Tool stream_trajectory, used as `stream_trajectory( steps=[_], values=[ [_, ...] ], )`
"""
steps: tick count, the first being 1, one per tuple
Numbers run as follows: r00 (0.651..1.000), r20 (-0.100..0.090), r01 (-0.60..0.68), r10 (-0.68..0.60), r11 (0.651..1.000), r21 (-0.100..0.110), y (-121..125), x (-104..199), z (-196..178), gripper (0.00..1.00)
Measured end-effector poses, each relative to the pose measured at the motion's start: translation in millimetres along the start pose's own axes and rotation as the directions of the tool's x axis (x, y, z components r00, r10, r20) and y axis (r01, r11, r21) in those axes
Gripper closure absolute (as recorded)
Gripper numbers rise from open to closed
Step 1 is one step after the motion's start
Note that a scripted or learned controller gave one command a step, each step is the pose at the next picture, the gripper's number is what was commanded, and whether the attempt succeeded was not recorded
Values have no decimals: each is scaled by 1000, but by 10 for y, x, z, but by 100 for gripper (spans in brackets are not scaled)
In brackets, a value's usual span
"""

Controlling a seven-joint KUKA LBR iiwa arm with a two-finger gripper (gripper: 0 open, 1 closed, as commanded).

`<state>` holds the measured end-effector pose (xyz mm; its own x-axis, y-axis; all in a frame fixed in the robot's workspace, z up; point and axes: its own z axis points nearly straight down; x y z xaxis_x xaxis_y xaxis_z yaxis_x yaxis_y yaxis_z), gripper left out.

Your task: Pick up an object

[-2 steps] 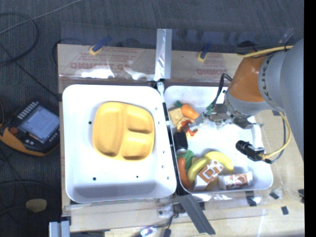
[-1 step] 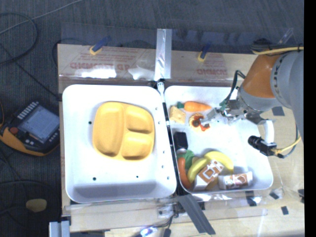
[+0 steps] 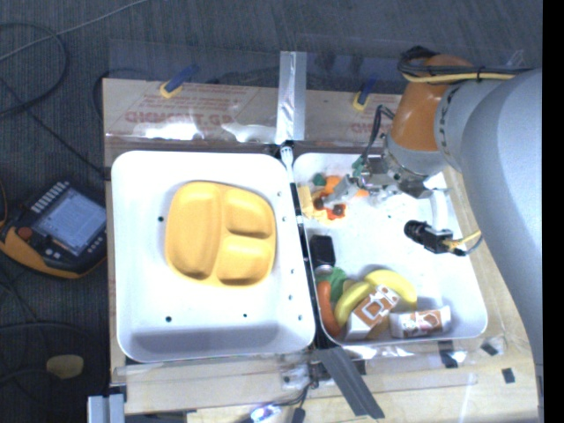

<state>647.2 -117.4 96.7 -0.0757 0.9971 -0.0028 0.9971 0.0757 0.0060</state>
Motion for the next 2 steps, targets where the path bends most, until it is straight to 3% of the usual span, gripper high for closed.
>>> stream_trajectory(
  steps=[1, 2],
  values=[
    [1000, -19, -10, 10, 999, 45, 164, -30, 48, 0],
    [1000, -3, -20, 21, 1000, 16, 121, 141, 23, 0]
  ],
)
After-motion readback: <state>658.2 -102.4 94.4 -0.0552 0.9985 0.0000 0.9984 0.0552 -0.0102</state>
